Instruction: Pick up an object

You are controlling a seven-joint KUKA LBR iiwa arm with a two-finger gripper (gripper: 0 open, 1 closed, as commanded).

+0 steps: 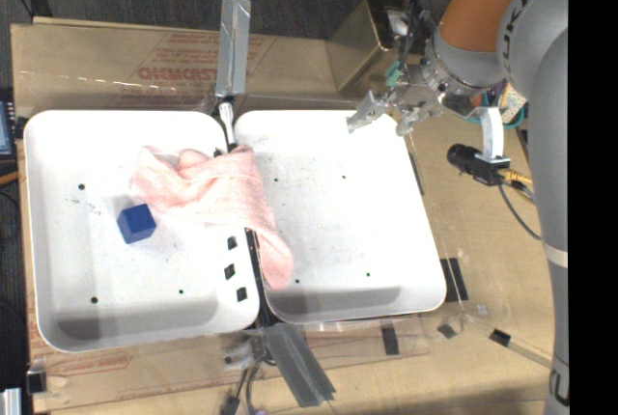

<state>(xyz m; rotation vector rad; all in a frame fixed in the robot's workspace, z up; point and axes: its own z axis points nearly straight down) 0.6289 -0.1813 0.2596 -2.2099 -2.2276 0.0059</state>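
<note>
I look down at a slant on a desk (pixel 483 239) carrying two shallow white bins side by side. My claw (pixel 384 115) hangs over the far right corner of the right bin (pixel 348 210), its two fingers spread apart with nothing between them. My grey arm (pixel 541 66), with its orange band, reaches in from the right.

A pink cloth (pixel 217 196) lies crumpled across the divider between the bins. Most of it sits in the left bin (pixel 87 288), near that bin's far right corner, and a narrower tail drapes over the rim into the near left part of the right bin. Its long axis runs diagonally, from the far left down toward the near right. A small blue cube (pixel 137 222) rests in the left bin, touching or just beside the cloth's left edge, turned slightly askew to the bin walls.

The cloth and the raised rims where the bins meet lie between my claw and the cube. The rest of the right bin's floor is bare white, giving open room beneath and in front of my claw. The left bin has open floor to the left of and nearer than the cube.

A flat cardboard sheet (pixel 116 61) lies beyond the bins, and a grey metal bar (pixel 233 46) stands at the far end of the divider.
</note>
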